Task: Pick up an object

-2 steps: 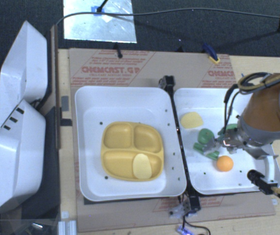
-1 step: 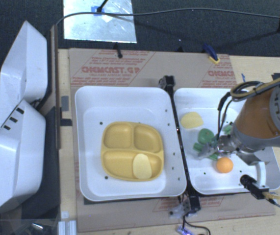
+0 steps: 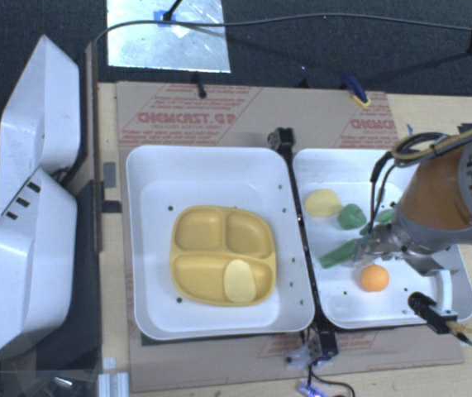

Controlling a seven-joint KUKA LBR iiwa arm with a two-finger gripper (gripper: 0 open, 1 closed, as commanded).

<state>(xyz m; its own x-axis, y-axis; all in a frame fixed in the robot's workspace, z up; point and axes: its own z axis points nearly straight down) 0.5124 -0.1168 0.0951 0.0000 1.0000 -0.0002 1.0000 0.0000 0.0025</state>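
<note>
Grey arm (image 3: 446,197): reaching in from the right over the right bin, its orange band sitting just above the wrist.
Gripper (image 3: 374,242): hanging low in the right bin, among the food pieces; I cannot tell how wide it is standing, nor whether it is gripping anything.
Green stick (image 3: 337,254): lying at a slant just left of the gripper, its near end looking as if it is touching the gripper.
Orange ball (image 3: 374,278): sitting on the bin floor just below the gripper, apart from the stick.
Green lump (image 3: 351,216): resting above the gripper, just beside the yellow lump.
Yellow lump (image 3: 323,203): lying toward the upper left of the right bin.
Right bin (image 3: 335,308): standing side by side with the left bin, rims meeting.
Left bin (image 3: 149,246): carrying a yellow tray.
Tray (image 3: 223,255): divided into compartments, sitting in the middle of the left bin.
Pale oval (image 3: 239,281): lying in the tray's lower right compartment.
Cardboard (image 3: 219,114): spreading under both bins.
</note>
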